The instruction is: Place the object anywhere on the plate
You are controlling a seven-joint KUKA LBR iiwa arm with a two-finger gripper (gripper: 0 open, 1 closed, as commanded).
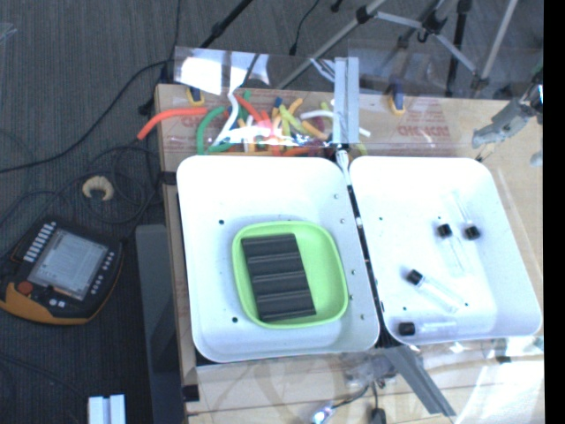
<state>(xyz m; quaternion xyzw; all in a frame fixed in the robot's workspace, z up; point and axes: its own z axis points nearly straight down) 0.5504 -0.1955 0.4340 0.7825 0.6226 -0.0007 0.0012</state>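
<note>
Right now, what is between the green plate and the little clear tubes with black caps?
In the camera view, the raised rims where the two white bins meet lie between the green plate and the tubes, plus bare white bin floor.

Little of the robot's body can be seen. Near the upper right edge of the camera view there is the gripper (pixel 491 132), a slim piece in pale grey with a dull metal look. Its shape is long and narrow, with a few small angular steps along its outline. The end toward the left is a little broader and lighter, almost white where the light falls on it. Toward the right edge, the arm (pixel 532 97) shows as a darker grey part with a small bluish-white spot on it. The whole part is blurred and small, so I cannot make out screws, cables or markings on it.
</note>
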